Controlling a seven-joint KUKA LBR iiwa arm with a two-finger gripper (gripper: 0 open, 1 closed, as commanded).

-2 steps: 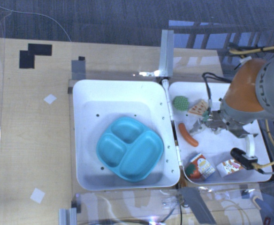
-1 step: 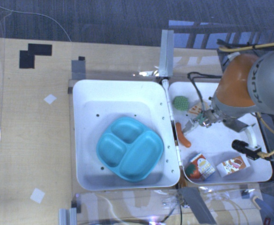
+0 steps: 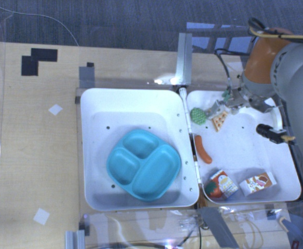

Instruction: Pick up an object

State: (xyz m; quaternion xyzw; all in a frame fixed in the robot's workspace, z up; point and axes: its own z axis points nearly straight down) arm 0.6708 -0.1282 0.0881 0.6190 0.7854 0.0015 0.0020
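Note:
My gripper (image 3: 217, 108) hangs over the back left part of the right bin (image 3: 284, 162), on the grey arm with the orange band (image 3: 262, 58). Just below its tip lies a tan waffle-patterned piece (image 3: 219, 121), and to its left a green round toy (image 3: 197, 115). Whether the gripper touches the waffle piece is not clear. An orange-red sausage (image 3: 203, 149) lies along the bin's left wall. Near the front edge stand two small printed cartons (image 3: 223, 183) (image 3: 258, 183), with a red and green toy (image 3: 211, 190) beside the left one.
The left bin (image 3: 97, 113) holds a blue divided plate (image 3: 143, 164). A metal post (image 3: 184, 56) rises behind the seam between the bins. A black part on the arm (image 3: 271, 133) overhangs the right bin's right side. Bare bin floor lies in the middle of the right bin.

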